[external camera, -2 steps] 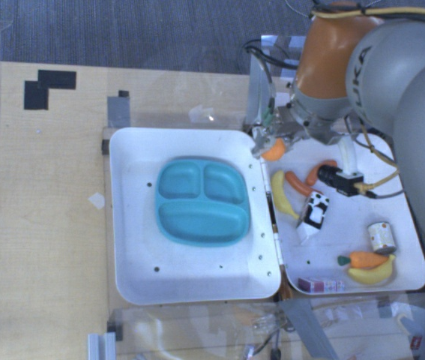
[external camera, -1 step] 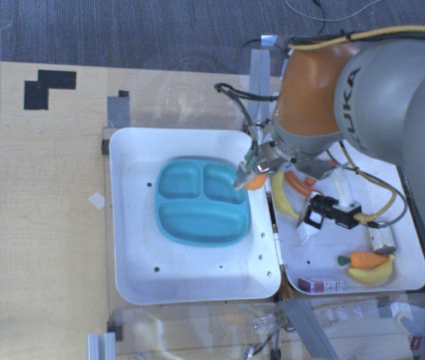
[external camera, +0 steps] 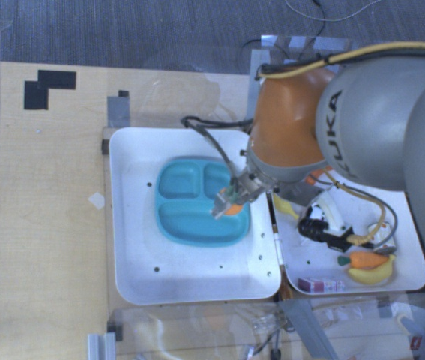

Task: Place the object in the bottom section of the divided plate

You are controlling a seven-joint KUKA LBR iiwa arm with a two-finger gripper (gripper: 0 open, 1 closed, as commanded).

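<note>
A blue divided plate (external camera: 190, 223) lies in the left white bin (external camera: 145, 268), with two small sections at the top and one long section at the bottom. My gripper (external camera: 227, 205) hangs over the plate's right side, at the right end of the bottom section. A small orange object (external camera: 234, 210) shows between its fingertips, just above the plate's surface. The grey and orange arm covers the top right of the bins.
The right bin (external camera: 414, 276) holds a yellow banana (external camera: 369, 275), a toy carrot (external camera: 366, 260), a small red and white box (external camera: 321, 284) and a yellow piece (external camera: 287, 206) near the divider. Pale wooden bench lies to the left.
</note>
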